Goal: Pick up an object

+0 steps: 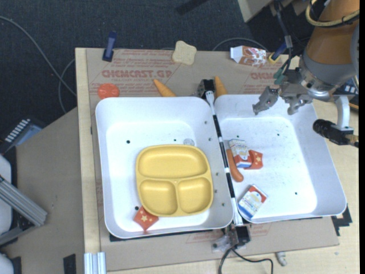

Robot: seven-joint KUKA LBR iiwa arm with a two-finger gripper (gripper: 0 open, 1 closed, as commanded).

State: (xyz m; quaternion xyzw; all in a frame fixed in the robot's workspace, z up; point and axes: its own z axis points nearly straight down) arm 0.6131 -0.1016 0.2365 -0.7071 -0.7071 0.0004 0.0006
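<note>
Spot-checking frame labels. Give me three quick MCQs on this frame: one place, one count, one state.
1. The yellow tray lies in:
A. left bin
B. right bin
C. on the cardboard

2. Compartments in the tray:
A. two
B. three
C. four

3. The gripper is:
A. closed on the hot dog
B. inside the tray
C. open over the right bin's far edge, holding nothing

Answers: 1 A, it sits in the left bin. 2 B, one wide section above two small ones. 3 C, its fingers are spread, nothing between them; the hot dog lies in the right bin.
</note>
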